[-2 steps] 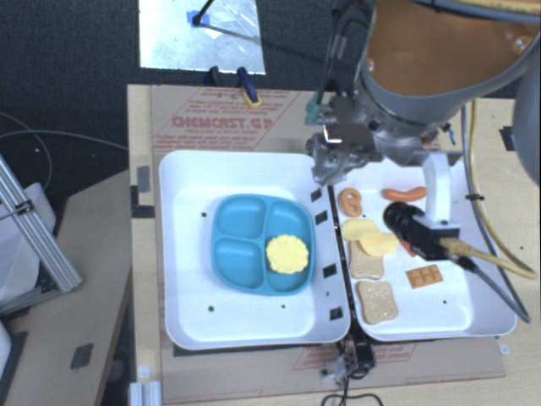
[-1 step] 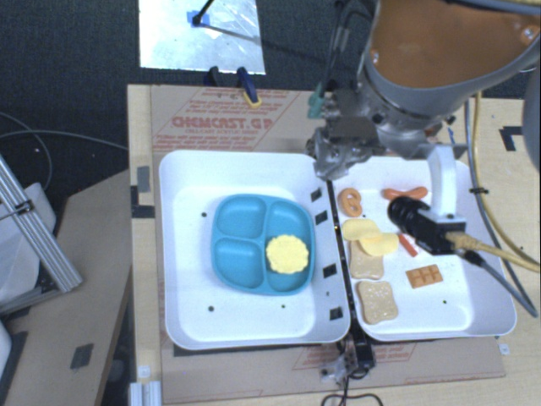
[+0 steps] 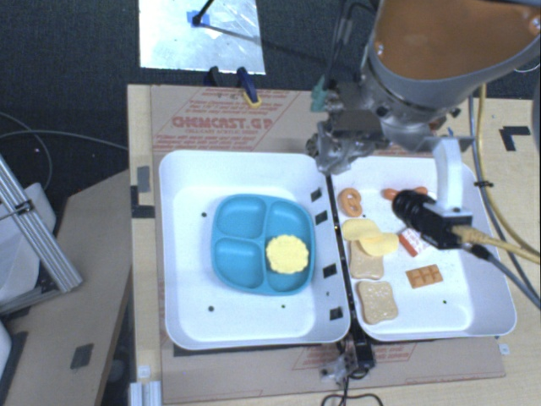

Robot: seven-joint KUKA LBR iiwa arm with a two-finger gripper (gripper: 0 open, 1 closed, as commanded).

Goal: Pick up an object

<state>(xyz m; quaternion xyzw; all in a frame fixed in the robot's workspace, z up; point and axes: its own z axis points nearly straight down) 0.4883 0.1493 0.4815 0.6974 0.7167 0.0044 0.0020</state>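
Several toy foods lie in the right bin (image 3: 473, 311): a pretzel (image 3: 349, 200), an orange sausage (image 3: 392, 194), two yellow slices (image 3: 372, 237), two slices of toast (image 3: 372, 284), a brown waffle piece (image 3: 423, 275) and a small red item (image 3: 409, 244). In the left bin (image 3: 182, 252) a blue divided plate (image 3: 245, 244) holds a yellow round biscuit (image 3: 287, 254) in its near right compartment. My gripper (image 3: 336, 155) hangs over the far end of the divider between the bins, just behind the pretzel, with nothing seen held.
A black cylindrical unit (image 3: 425, 218) on a white bracket (image 3: 448, 180) juts from the arm over the right bin, partly covering the sausage and red item. Yellow cables (image 3: 507, 248) run off right. A shiny sheet (image 3: 203, 24) lies behind the bins.
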